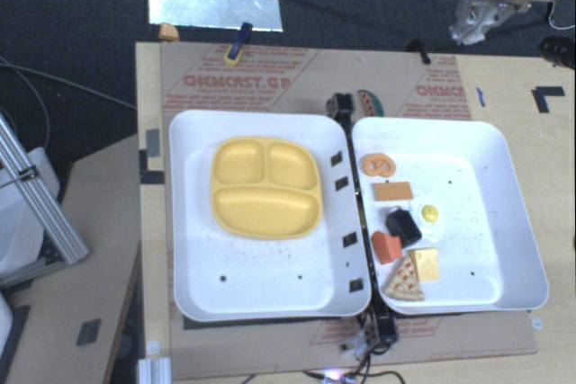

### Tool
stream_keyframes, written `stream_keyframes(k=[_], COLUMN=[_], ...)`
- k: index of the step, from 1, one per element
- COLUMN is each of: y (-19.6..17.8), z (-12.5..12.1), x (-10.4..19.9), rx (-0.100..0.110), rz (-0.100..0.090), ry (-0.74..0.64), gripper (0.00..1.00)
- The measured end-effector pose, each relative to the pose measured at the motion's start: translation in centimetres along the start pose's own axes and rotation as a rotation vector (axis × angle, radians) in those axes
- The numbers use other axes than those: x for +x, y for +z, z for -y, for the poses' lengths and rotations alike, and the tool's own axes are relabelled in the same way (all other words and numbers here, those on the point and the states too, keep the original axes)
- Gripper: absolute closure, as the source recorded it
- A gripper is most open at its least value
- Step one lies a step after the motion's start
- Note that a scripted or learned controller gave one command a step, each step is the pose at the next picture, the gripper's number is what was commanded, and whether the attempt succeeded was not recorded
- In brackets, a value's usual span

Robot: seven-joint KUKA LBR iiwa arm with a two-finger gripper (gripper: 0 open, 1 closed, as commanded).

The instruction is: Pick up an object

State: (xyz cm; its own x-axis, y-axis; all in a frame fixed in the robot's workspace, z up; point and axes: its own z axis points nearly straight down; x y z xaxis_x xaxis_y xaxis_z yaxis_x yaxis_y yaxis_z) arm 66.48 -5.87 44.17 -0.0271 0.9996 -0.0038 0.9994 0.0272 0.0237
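Small objects clustered in right bin [504, 193], well below and left of the pincer [475, 13]: orange pretzel-like round [378, 165], brown rectangle [393, 191], black block [402, 226], fried egg [428, 214], red piece [386, 245], yellow cracker square [425, 264], pizza slice [404, 281]. All lie near the bin's left wall, some touching. Pincer up at top right, off the desk [297, 76], over dark floor, nothing seen in it; can't tell how far open. Left bin [193, 274], farther left of pincer, holds yellow divided plate [266, 188].
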Motion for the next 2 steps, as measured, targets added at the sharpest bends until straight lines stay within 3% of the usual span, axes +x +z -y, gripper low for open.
stream_keyframes(k=[1, 2], y=[-1.2, -10.1], z=[-0.1, 4.8], x=[0.0, 7.3], rx=[-0.004, 0.013], rz=[0.001, -0.006], ry=[-0.004, 0.016], gripper=[1.0, 1.0])
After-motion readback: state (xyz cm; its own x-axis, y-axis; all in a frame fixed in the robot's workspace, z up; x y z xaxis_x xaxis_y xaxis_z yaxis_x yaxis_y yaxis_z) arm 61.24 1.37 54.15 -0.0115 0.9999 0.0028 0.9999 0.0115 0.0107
